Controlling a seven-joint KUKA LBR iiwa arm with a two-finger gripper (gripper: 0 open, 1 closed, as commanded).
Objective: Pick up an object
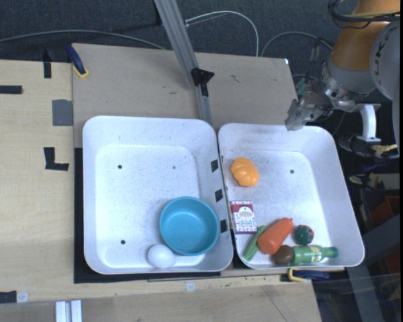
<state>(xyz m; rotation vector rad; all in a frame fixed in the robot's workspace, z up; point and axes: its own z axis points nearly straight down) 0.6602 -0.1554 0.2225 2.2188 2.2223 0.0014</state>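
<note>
My gripper (295,118) hangs over the far rim of the right bin (322,180), near its back right corner, well apart from every object. Nothing shows between its fingers. In that bin lie an orange squash-like toy (245,172) near the left wall, a small red and white carton (242,217), a carrot (273,237), a green bottle (312,253), a small red and green ball (303,234) and a brown item (283,255), clustered at the near end.
The left bin (121,153) holds a blue bowl (188,225) and a white ball (161,255) at its near side. A grey metal pole (181,39) slants down to the bins' shared back edge. Cables lie behind the bench.
</note>
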